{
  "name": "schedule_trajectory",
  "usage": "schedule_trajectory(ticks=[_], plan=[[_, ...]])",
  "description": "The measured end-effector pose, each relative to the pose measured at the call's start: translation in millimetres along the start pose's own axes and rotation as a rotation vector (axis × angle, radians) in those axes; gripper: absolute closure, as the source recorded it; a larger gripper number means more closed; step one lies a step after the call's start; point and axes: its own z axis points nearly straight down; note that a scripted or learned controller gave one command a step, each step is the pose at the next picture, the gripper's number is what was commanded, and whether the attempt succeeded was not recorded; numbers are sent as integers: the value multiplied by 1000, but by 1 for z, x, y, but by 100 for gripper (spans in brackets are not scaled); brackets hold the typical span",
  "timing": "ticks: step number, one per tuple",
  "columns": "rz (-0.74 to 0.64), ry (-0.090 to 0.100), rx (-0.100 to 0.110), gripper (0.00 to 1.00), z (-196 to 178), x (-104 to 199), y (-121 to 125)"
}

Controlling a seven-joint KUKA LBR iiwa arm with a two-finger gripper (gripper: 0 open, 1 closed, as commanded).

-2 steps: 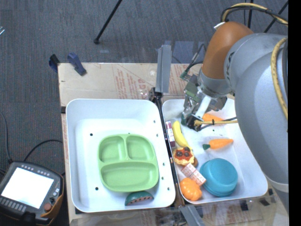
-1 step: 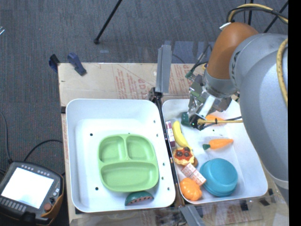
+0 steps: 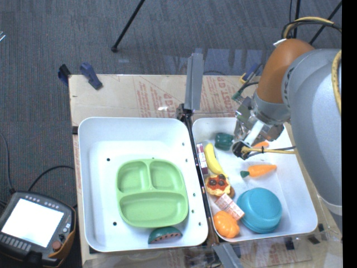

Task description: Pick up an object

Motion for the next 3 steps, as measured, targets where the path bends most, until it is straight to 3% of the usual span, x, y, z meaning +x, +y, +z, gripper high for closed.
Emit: schedule_trajectory(ticks=[1,2,3], plan=[[377,8,-5,100,-123,51,-57],[425,0,-1,100,-103,-36,-25],[408,5,-2,100,-132,-23,-74]])
